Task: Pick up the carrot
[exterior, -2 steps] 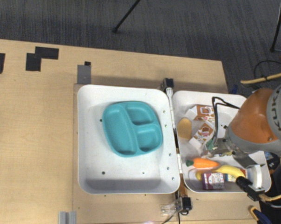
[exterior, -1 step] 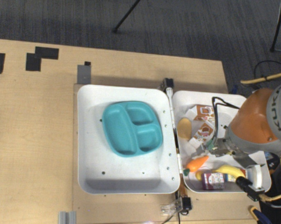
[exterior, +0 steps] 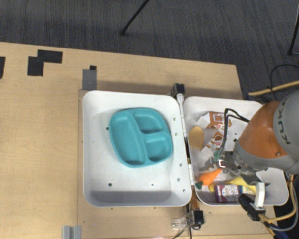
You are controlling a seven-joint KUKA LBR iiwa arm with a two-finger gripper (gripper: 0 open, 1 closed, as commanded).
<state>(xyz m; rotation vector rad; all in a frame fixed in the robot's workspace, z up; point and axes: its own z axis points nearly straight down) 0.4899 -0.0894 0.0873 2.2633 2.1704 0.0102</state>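
Observation:
The carrot [exterior: 209,177] is a small orange piece with a green end, lying near the front left corner of the right bin [exterior: 279,195]. My gripper [exterior: 218,163] reaches down into that bin from the right, just above and behind the carrot, very close to it. The wrist hides the gripper's tip.
A purple packet [exterior: 227,191] and a yellow thing [exterior: 241,182] lie right of the carrot. A tan oval thing [exterior: 196,136] and a brown-and-white box [exterior: 216,126] sit further back. The left bin [exterior: 96,139] holds a teal divided plate [exterior: 140,137].

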